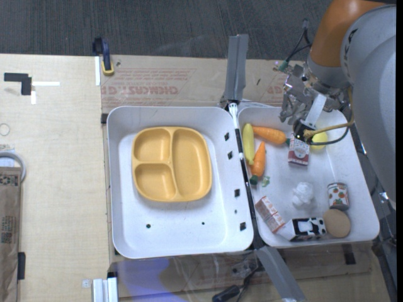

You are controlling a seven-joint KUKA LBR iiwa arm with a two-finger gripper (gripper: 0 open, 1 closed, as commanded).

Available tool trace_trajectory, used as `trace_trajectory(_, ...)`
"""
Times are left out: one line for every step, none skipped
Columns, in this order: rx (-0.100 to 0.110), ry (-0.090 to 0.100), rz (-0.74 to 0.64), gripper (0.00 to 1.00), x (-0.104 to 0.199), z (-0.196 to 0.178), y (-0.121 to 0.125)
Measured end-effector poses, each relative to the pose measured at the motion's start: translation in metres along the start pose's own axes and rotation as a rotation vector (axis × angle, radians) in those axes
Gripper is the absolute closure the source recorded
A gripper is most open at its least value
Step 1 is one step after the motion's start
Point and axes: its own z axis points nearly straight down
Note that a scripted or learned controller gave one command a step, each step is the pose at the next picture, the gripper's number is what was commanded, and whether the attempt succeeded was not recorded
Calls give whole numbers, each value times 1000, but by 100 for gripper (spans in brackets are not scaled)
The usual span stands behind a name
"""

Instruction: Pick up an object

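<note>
While the gripper (301, 119) hovers over the right bin's (359, 187) far end, near the carrot (269, 135) and small carton (298, 152), nothing looks lifted yet. Can't tell finger state. All objects, banana (248, 142) and can (338, 195) included, lie in the bin; the pick remains undone, I'd judge.

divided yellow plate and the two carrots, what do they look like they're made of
Divided yellow plate: likely moulded plastic, matte, uniform colour with soft rounded ridges. Carrots: probably toy plastic, smooth, evenly orange with green tips; real ones can't be ruled out.
</note>
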Motion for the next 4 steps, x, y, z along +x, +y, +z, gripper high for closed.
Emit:
trace_trajectory(-1,-1,-296,100,24,-74,-11)
trace_trajectory(1,-1,-444,100,96,-74,-55)
trace_trajectory(-1,0,-569,100,156,-87,-90)
trace_trajectory(-1,-1,-569,0,156,-87,-90)
